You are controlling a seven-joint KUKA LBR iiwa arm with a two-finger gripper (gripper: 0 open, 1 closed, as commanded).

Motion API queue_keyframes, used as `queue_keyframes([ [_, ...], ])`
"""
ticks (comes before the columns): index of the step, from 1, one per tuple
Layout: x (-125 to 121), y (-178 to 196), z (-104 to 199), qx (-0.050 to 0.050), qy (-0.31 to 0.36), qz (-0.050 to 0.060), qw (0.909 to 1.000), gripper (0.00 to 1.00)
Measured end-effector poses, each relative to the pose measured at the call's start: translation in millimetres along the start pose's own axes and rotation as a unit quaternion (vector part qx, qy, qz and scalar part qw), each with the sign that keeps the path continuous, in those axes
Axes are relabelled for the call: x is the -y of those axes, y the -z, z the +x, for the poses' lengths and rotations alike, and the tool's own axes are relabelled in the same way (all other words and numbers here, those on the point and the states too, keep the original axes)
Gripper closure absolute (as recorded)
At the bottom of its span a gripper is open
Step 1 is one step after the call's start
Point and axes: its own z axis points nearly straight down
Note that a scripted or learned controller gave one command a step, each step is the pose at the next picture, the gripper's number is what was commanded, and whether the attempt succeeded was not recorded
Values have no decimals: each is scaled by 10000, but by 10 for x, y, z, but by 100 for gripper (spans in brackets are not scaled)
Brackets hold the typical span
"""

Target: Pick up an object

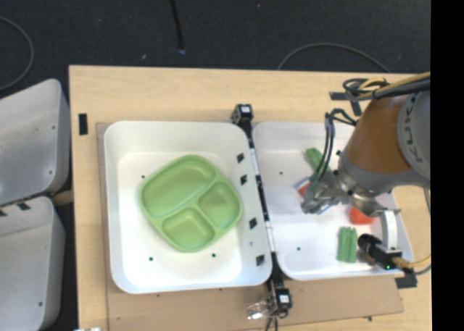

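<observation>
**Gripper low in the right bin, grasp unclear**

From my remote seat, the camera view showed the arm (384,141) reaching in from the right and covering much of the right bin (286,250). The gripper (319,200) sat low over that bin's middle, blurred and dark; I could not tell whether it was released or clenched.

Several things were partly hidden. A small red piece (304,189) peeked out just left of the gripper, and an orange-red piece (360,214) showed beneath the wrist. One green object (314,157) lay above the gripper, partly behind a cable. A second green block (347,244) lay clear near the bin's lower edge.

I counted two bins. The left bin (116,264) held one green divided plate (191,203) with three compartments.
</observation>
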Motion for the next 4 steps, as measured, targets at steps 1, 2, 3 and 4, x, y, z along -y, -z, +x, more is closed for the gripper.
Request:
queue_keyframes([
  [1, -65, 637, 1, 5, -1, -16, 10000, 100],
  [2, -76, 769, -11, -2, 5, 15, 10000, 100],
  [3, -327, 778, 440, -7, 16, 16, 10000, 100],
  [4, -467, 683, 959, -8, 19, 20, 10000, 100],
])
